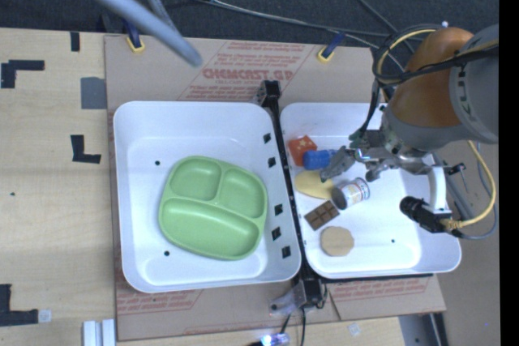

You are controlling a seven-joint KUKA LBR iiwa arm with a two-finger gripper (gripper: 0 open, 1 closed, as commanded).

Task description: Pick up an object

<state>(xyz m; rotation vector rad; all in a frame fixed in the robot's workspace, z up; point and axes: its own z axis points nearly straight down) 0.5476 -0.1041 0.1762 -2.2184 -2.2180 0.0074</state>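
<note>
We had a small cluster of pieces in the right bin [438, 255], packed toward its left wall: a little silver can [352, 194] lying on its side, a blue block [316, 159] and an orange-red piece [302, 147] above it, a pale yellow slice [312, 185] between them, then a brown chocolate-like bar [321, 214] and a round tan cookie [336, 241] lower down. The can sat closest to the action, its long axis running slantwise, down-left to up-right. The gripper [350, 162] hovered just above and beside it, coming in from the right, tips over the gap between can and blue block. Open or closed? We could not tell; nothing was visibly pinched between the tips. We judged the can the likeliest target, lying just below the tool. Room was tight on the left, with the divider wall and neighbours crowding in; the right half of that bin floor lay open. The left bin [138, 134] held a green divided plate [214, 207], well apart.
</note>
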